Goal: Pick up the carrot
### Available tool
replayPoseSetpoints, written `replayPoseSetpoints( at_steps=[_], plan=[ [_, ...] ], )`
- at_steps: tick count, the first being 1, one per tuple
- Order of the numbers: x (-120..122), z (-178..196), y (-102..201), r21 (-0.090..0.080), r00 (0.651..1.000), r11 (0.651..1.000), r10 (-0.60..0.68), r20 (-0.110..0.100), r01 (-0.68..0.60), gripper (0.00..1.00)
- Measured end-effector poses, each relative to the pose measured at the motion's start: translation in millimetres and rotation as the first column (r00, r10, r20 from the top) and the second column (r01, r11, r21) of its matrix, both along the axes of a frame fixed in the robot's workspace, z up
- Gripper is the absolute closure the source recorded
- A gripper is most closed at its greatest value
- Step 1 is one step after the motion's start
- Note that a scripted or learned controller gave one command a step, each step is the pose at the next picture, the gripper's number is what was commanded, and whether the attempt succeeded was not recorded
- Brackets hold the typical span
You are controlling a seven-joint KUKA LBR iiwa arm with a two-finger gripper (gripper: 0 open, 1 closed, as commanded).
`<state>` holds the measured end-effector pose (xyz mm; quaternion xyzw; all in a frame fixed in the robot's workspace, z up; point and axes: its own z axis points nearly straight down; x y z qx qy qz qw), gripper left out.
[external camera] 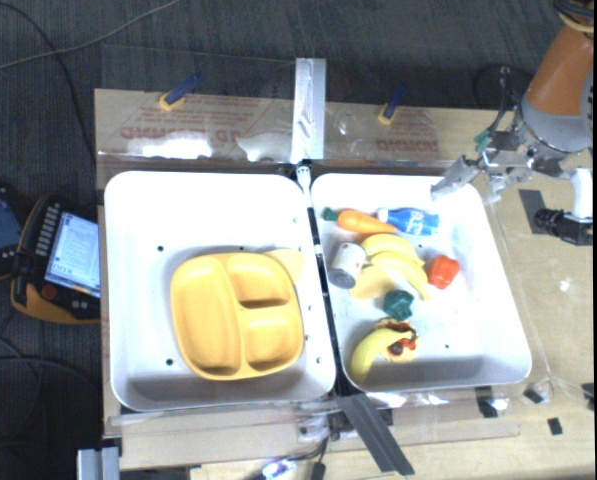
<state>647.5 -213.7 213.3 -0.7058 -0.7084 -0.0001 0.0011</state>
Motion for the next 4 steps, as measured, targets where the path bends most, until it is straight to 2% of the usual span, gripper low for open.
replayPoseSetpoints(
  at_steps=[1,2,3,4],
  plan=[
    [-6.0,9.2,107.3,-0.001,0.999,0.999,-0.036,0.0,0.036,0.0],
    [-6.6,-30.5,156.4,0.0,0.989,0.989,-0.15,-0.004,0.15,0.0],
    [9.6,-107.3,116.9,-0.006,0.998,0.998,0.063,-0.001,-0.063,0.0],
    [10.7,-92.9,118.6,-0.003,0.998,0.998,0.068,-0.002,-0.068,1.0]
  ],
)
